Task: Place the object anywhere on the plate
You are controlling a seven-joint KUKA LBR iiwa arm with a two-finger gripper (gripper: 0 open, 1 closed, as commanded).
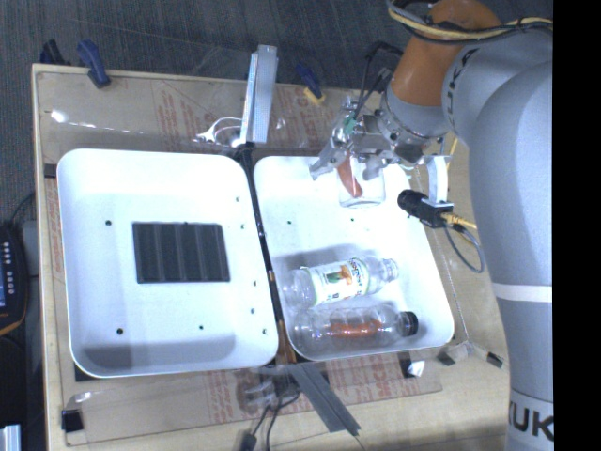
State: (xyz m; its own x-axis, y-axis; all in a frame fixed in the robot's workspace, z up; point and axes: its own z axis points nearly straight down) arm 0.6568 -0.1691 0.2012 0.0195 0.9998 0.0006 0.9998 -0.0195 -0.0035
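Note:
The plate (181,252) is a dark ribbed rectangle lying in the middle of the left bin (84,186). My gripper (351,167) hangs over the far end of the right bin (282,205). A small clear container with a red part (357,184) sits between its fingers and hangs just below them, so the gripper is shut on it. The plate lies well to the left of the gripper, across the wall between the bins.
Two clear plastic bottles lie in the near half of the right bin: one with a white and orange label (343,280), one with a dark cap (355,325). A grey upright bar (258,92) stands behind the bins' shared wall. Blue clamps (92,62) grip the bench's far edge.

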